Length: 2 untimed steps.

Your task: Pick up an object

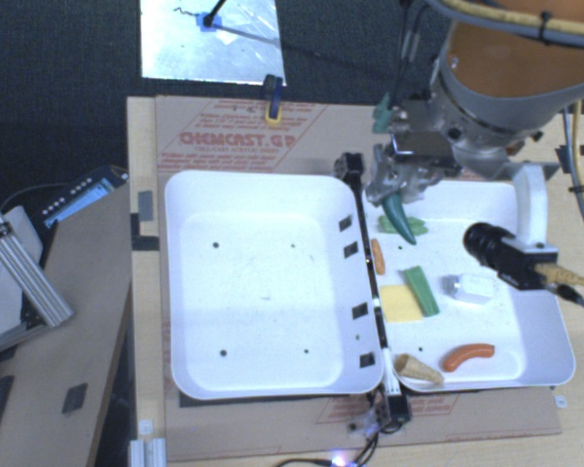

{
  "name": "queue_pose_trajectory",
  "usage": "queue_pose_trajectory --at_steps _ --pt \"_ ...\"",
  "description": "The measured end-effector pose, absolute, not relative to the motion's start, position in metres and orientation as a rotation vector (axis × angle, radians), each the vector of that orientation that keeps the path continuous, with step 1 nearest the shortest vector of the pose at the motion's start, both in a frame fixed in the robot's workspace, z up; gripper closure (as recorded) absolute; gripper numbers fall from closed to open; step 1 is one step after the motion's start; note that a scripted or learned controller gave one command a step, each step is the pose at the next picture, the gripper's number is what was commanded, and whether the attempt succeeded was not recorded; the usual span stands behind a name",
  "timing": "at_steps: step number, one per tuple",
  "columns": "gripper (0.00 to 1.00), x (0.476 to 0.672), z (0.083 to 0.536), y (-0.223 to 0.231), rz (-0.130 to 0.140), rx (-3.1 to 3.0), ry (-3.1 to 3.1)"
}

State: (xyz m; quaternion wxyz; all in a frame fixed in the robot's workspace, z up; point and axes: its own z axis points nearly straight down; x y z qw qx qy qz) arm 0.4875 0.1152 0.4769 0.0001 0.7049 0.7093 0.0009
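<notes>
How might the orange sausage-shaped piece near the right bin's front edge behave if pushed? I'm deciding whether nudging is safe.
The orange sausage-shaped piece looks rounded and slightly curved, so it would probably roll or pivot rather than slide straight. Its surface looks smooth, perhaps slippery between fingers. It seems small, likely light.

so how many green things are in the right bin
2. A dark green curved piece lies near the bin's back left corner, right under the gripper, and a green bar lies mid-bin beside the yellow block. The arm may hide more.
</notes>
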Motion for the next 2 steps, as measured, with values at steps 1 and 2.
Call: queue_pose_trajectory --at_steps 1,2 --pt "1.0 0.487 0.48 0.12 0.003 2.217 2.226" --pt "1.0 0.487 0.501 0.15 0.006 2.214 2.228"
